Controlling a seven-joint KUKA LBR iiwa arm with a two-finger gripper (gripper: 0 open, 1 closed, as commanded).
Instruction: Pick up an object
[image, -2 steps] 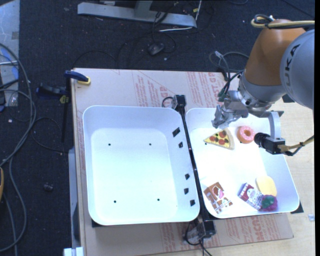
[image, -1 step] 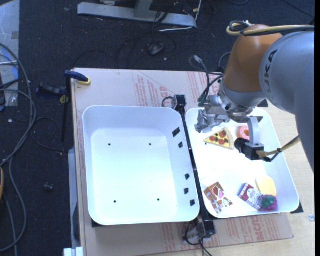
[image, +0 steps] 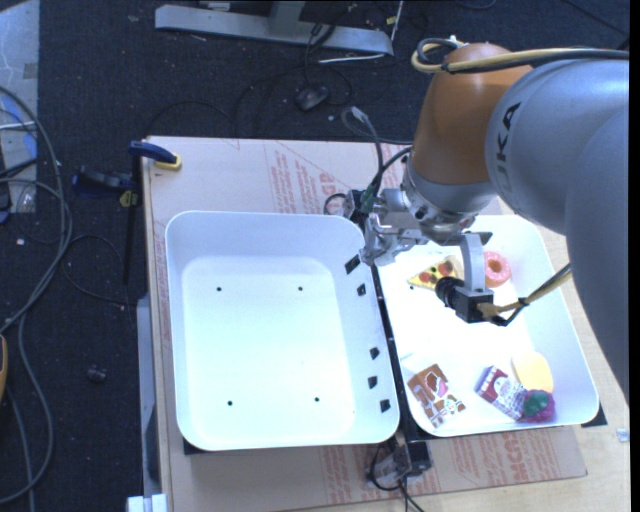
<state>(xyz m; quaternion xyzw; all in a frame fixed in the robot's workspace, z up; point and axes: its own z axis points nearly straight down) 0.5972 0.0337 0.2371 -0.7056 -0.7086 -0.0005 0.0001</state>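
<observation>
My gripper (image: 384, 243) hangs over the left rim of the right bin (image: 470, 345), close to the wall between the two bins. Just to its right, a toy pizza slice (image: 437, 274) lies on the bin floor with a pink donut (image: 496, 268) beside it. Toward the front of this bin lie a small brown-and-red printed packet (image: 436, 392), a red-and-white packet (image: 496, 387), a yellow rounded piece (image: 533, 371) and a purple-and-green toy (image: 538, 406). Nothing can be seen between the gripper's tips from this angle.
The left bin (image: 185, 240) stands next to the right one, with small black clips along the shared wall. The arm's large grey and orange body covers the back of the right bin. A blue-and-yellow clamp (image: 155, 153) grips the bench's far-left corner.
</observation>
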